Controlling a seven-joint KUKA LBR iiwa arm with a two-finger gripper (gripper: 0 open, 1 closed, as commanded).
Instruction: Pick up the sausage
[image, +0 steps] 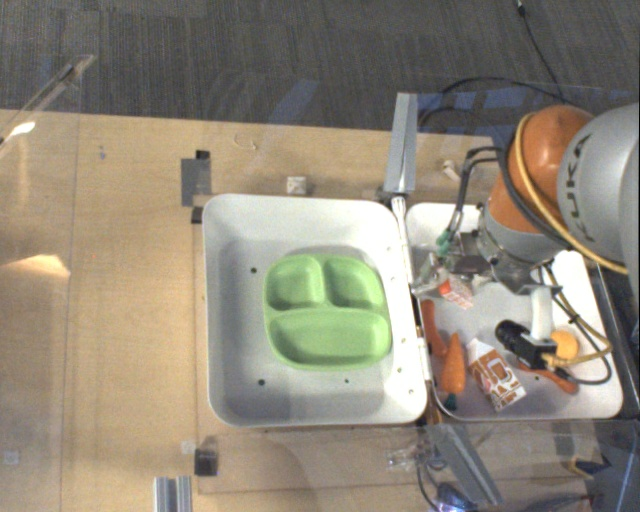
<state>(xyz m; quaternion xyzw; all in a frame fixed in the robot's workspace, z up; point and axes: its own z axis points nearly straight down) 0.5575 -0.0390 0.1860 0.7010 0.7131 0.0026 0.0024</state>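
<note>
The sausage (429, 328), lying against the right bin's (588, 396) nine o'clock wall, is probably going to handle light and slick, best pinched mid-length; I cannot tell the gripper's (452, 263) state.

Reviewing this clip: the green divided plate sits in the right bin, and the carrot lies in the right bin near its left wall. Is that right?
Not quite. The camera view shows the green divided plate in the left bin, not the right one. The rest holds: the carrot lies in the right bin near its left wall.
</note>
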